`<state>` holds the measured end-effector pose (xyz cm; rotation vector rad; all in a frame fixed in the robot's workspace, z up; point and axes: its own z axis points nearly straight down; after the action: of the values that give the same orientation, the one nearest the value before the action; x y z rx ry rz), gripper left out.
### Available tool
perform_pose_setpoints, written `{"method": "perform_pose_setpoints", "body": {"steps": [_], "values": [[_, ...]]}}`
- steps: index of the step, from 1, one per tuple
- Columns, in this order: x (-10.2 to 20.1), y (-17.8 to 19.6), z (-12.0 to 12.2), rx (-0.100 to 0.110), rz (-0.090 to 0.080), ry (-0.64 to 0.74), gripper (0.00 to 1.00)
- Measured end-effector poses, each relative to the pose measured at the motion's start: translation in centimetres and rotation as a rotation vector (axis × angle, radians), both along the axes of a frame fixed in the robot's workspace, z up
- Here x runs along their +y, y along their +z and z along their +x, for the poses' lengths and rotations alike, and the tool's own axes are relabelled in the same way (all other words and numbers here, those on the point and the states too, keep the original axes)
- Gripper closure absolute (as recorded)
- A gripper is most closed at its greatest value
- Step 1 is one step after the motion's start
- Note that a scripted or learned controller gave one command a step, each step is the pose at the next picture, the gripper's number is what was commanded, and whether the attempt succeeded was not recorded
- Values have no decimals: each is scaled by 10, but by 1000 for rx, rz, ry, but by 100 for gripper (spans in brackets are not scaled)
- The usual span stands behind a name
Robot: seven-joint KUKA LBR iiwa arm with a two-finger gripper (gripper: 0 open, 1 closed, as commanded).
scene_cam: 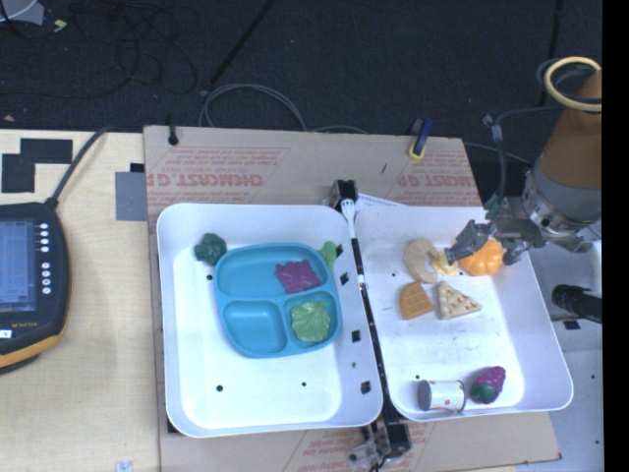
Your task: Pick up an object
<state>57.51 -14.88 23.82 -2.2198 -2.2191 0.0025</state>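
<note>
Orange toy (483,258) sits in the right bin (550,362), upper part, just beside a pale piece (423,258). Gripper (470,246) low over it, fingers apparently closed around it. Step, as I judge: grasp made, lift pending. Next move calls for a straight rise; bin wall (536,264) near, open room toward bin centre.

We saw the gripper (470,247) low over the right bin (550,362), an orange toy (484,258) just beside it — near a pale piece (423,257) and two wedges (437,301). In the left bin (182,362) a blue tray (257,303) held purple (298,276) and green (311,320) pieces.
</note>
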Motion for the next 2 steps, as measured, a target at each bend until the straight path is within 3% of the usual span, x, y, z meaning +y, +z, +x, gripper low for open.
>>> {"method": "perform_pose_setpoints", "body": {"steps": [1,2], "values": [[9,-139,57,-5,-1,2,0],[15,-147,70,-7,-6,0,0]]}}
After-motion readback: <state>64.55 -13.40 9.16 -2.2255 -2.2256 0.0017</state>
